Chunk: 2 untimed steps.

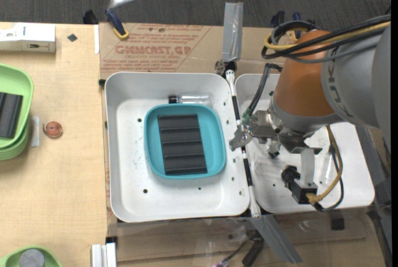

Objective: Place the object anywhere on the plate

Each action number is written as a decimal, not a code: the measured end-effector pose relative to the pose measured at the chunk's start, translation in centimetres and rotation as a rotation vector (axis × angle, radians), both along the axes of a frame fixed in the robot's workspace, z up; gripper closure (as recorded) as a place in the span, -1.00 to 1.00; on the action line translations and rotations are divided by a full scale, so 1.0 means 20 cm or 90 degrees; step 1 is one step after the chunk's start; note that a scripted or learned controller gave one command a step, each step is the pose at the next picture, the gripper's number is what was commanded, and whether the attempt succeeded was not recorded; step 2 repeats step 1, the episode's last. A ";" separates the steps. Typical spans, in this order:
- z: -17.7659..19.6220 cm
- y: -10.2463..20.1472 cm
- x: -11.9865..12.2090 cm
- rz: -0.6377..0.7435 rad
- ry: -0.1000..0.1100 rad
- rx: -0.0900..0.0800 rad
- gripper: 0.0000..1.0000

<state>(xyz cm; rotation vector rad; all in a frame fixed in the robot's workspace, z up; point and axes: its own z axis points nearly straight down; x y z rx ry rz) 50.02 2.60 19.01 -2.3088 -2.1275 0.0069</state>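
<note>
Counter (62, 197): pale wood, bearing two shallow white bins side by side.

Left bin (124, 197): holds a teal square plate (185, 141) with rounded corners, set roughly at the bin's middle; on the plate lies a dark ribbed rectangular block (181, 144), long side running away from the camera, wholly inside the plate's rim; just beyond the plate's far edge lies a small clear tube with a dark cap (188, 99), on the bin floor and apart from the plate.

Right bin (354, 197): largely covered by the arm (323, 82), grey with an orange band, which reaches in from the right; yellow and black cables loop over and below the wrist.

Claw (292, 157): low over the right bin, near the wall shared by the two bins; the wrist body hides its tips, so whether it is spread or closed, and whether it carries anything, cannot be told.

Object relative to claw: the dark block on the plate lies to the claw's left in the view, across the dividing wall, well apart from it.

Other items: cardboard sheet with red print (155, 48) behind the left bin; green tray (15, 110) at the counter's left edge; small round reddish disc (53, 129) beside it; white box (28, 38) at far left.
</note>
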 end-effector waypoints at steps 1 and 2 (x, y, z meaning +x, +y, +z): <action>0.07 -0.22 0.15 -0.017 -0.001 0.000 -1.00; 0.07 -0.22 0.15 -0.017 -0.001 0.000 -1.00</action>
